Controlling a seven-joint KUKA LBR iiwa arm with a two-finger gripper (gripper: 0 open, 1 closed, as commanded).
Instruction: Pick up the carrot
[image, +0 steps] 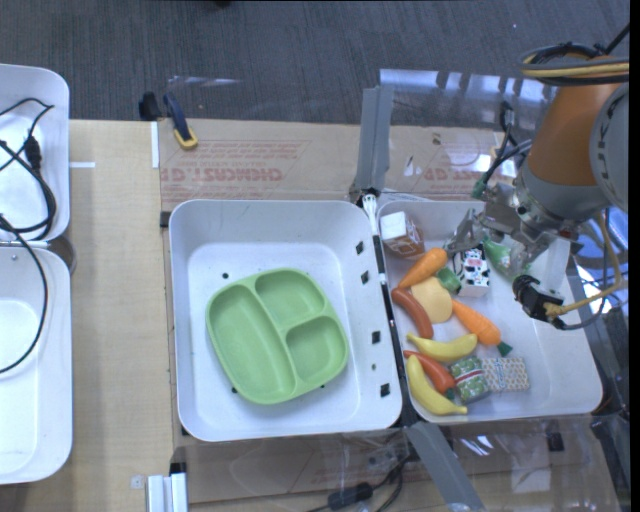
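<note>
I log: right bin, two carrots, one just left of the gripper, one below. Claw state: I cannot tell.

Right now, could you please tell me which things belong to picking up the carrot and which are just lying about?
For the job: two carrots; hand.
Lying about: green plate, bananas, sausage, small carton.

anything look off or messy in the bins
Nothing spilled or damaged. The toy food lies jumbled in the right bin, two carrots among it, while the green tray sits slightly askew in the left bin.
</note>
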